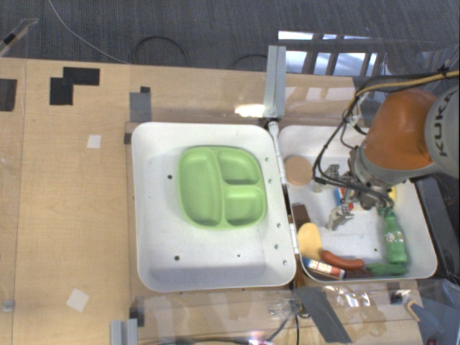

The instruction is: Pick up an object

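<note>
Seen from above at a slant, two shallow white bins are set side by side on a wooden bench. A green bottle [393,239] lies in the right bin [424,261], its long axis running nearly straight up and down the view, beside the right wall. Along the near wall a red sausage-shaped piece [342,259] lies almost crosswise, next to a rounded yellow item [309,239]. A tan disc [297,169] rests at the bin's left edge. A smooth green divided plate [221,186] sits in the left bin [158,257]. The gripper [340,216] hangs over the right bin, below the arm's orange band; whether its jaws are open or closed cannot be told.
</note>
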You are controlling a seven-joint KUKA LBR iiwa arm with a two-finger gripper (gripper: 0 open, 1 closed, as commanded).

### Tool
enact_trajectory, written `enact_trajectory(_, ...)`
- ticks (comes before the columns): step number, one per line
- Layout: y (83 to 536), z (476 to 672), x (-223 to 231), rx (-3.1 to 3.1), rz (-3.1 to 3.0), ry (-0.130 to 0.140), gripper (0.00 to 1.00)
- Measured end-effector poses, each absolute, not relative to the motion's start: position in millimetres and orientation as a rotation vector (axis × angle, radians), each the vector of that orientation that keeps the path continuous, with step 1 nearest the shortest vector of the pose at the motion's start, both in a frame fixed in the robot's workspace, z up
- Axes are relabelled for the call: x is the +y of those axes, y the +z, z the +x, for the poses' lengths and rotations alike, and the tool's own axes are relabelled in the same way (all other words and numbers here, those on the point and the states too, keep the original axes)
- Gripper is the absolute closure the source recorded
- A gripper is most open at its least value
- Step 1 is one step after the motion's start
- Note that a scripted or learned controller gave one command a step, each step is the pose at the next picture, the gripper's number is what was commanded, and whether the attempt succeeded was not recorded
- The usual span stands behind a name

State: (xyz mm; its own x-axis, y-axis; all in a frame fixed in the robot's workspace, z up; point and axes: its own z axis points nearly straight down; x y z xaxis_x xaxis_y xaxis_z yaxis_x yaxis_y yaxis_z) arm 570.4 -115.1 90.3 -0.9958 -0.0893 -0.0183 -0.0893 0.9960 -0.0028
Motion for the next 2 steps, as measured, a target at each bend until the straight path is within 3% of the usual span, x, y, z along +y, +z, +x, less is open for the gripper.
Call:
enact_trajectory(1, 151, 569.4, -202, 3.127, 0.074, -0.008, 0.0)
enact_trajectory(2, 99, 647.3, -160, 3.114, -0.067, -0.008, 0.0)
